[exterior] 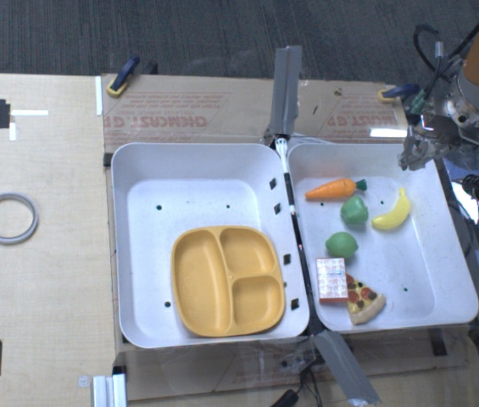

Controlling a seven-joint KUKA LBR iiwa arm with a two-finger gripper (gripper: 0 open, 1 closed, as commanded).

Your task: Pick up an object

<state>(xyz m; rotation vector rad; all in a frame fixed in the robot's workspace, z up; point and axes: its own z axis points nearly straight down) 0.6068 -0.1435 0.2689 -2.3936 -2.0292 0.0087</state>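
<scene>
Nearest the camera, along the bench's front edge: a grey strip [347,367] lying at a slant below the right bin, partly cut off by the frame's bottom.

Left bin [137,185], front half: one yellow divided plate [228,280] with three compartments, lying flat, its near edge close to the bin's front wall.

Right bin [442,253], front corner: a pizza slice toy [364,301], touching a small box [332,279] with a red and white pattern; the box overlaps the slice's left edge. Print on the box is too small to read.

Right bin, middle: a green round piece [341,244] just behind the box; a second green piece [355,210] beyond it, apart from the first. What these two are cannot be made out.

Right bin, back half: a banana [393,212] just right of the second green piece; a carrot [335,189] lying crosswise behind it, leaf end touching or nearly touching that green piece.

Bench left of the bins: a roll of tape [7,218], lying flat.

Far side: brown cardboard [197,113] behind both bins, a blue clamp [124,75] on its left corner, an upright grey post [286,91] between the bins.

Far right: gripper [414,155] over the right bin's back right corner, above the rim, well apart from the toys. Whether its fingers are wide or narrow cannot be told; they blur into cables. Nothing is seen between them. Arm cut off by the frame's edge.
</scene>
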